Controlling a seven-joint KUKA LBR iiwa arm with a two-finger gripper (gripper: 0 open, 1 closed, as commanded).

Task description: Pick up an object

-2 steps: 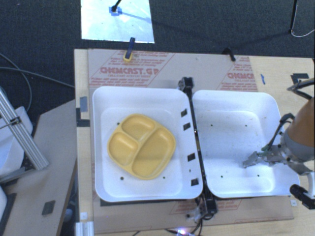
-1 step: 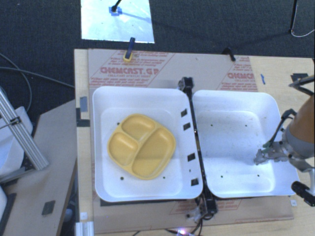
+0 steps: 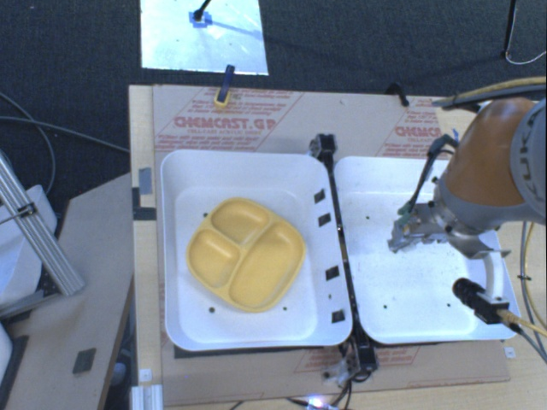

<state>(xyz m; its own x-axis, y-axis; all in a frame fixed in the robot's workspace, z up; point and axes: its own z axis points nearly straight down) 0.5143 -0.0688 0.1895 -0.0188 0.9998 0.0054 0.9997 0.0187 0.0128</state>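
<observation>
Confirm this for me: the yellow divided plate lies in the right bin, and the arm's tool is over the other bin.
One thing is wrong. The camera view shows the yellow divided plate lying in the left bin, not the right one. The tool is over the other bin, the right bin.

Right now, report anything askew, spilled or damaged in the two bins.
Nothing is spilled or broken. The yellow divided plate lies flat in the left bin but turned at an angle to its walls. The gripper is over the right bin.
</observation>
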